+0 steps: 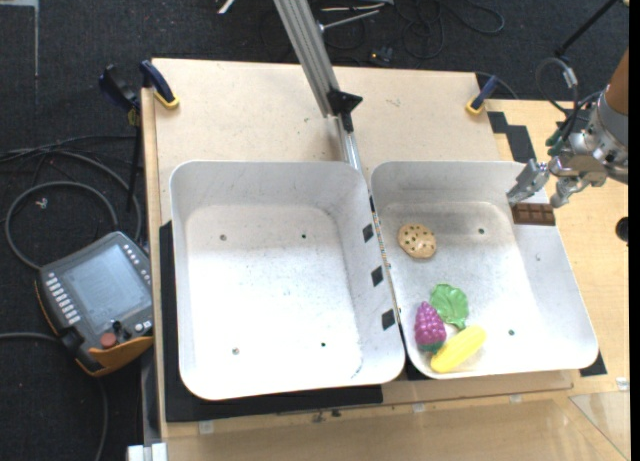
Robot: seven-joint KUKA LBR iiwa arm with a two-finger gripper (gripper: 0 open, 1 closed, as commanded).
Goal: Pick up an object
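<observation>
While the arm (612, 114) reaches in from the right edge of the camera view, its gripper (548, 187) sits over the upper right rim of the right bin (560, 279), with the two fingers spread apart. A small brown chocolate-bar piece (533, 213) lies just below the fingertips, at the bin's sloped right wall near the rim; whether a finger touches it cannot be told, and it is not between the fingers. Inside the right bin: a cookie (417, 240) left of centre toward the dividing rim; nearer the front, a purple grape bunch (429, 325), a green leaf (450, 303) just above and right of it, touching or overlapping, and a yellow banana-like piece (459, 348) lying tilted against the grapes' lower right side. The left bin (190, 249) adjoins the right one along the centre rim. Both bins rest on the wooden bench (250, 114), with yellow-tipped clamps at its far corners. A slanted aluminium strut (305, 34) runs down to the bins' junction. A teach pendant (95, 294) lies on the floor at left.
</observation>
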